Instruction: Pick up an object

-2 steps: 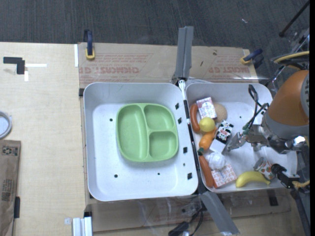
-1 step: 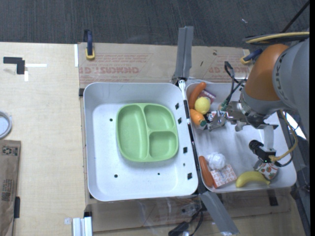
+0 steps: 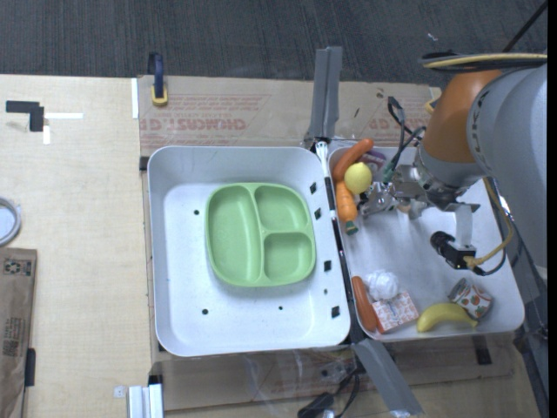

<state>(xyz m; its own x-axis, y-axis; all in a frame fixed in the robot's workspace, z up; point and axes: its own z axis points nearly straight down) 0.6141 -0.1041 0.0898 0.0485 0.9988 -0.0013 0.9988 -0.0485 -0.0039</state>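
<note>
The right bin point(image 3: 418, 255) holds the objects. A yellow lemon point(image 3: 358, 178) lies at its far left corner between two orange carrots, one behind it point(image 3: 352, 154) and one in front point(image 3: 346, 205). My gripper point(image 3: 377, 200) hangs low just right of the lemon and the nearer carrot, close to both. I cannot tell whether it touches either. A yellow banana point(image 3: 445, 318), a small printed can point(image 3: 471, 299), a white crumpled lump point(image 3: 381, 283), a red and white packet point(image 3: 397, 311) and a long red piece point(image 3: 365, 304) lie along the near side.
The left bin point(image 3: 174, 312) holds a green divided plate point(image 3: 261, 233). A metal divider point(image 3: 331, 225) runs between the bins. The grey arm with its orange band point(image 3: 452, 129) covers the right bin's far right corner. Black cables point(image 3: 457, 252) hang over the bin's middle.
</note>
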